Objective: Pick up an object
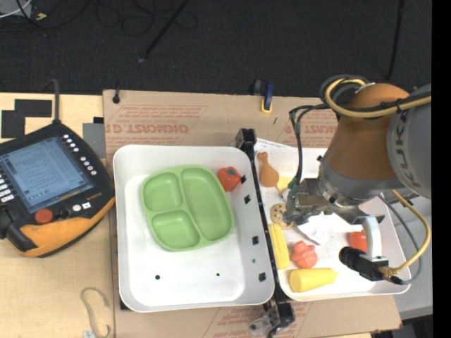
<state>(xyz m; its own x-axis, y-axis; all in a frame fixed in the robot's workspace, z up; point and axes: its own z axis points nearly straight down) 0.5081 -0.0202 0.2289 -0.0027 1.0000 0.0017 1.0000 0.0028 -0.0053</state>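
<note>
Reaching in from three o'clock, the grey KUKA arm (366, 143) bends down over the right-hand white bin (394, 291), which sits at about four o'clock in the camera view. Its gripper (301, 201) hangs low among the toys there, and whether it is open or closed cannot be told, since cables and the wrist block the view. No item is seen held.

That bin holds the likely targets, clustered so the arm can reach them without crossing over. A toy drumstick (268, 167) lies at the bin's eleven o'clock corner. A yellow corn cob (278, 245) runs along its nine o'clock wall. A pink toy (304, 254) sits just beside the cob, and a yellow cone-shaped piece (311, 279) lies at six o'clock. A small cookie-like piece (277, 214) rests close to the gripper, so it seems the nearest candidate.

The left-hand white bin (141, 273), at the centre of the scene, carries a green divided plate (187, 208) with a red tomato-like toy (229, 179) at the plate's two o'clock edge. A teach pendant (49, 182) rests on the bench at nine o'clock, well apart from both bins.
</note>
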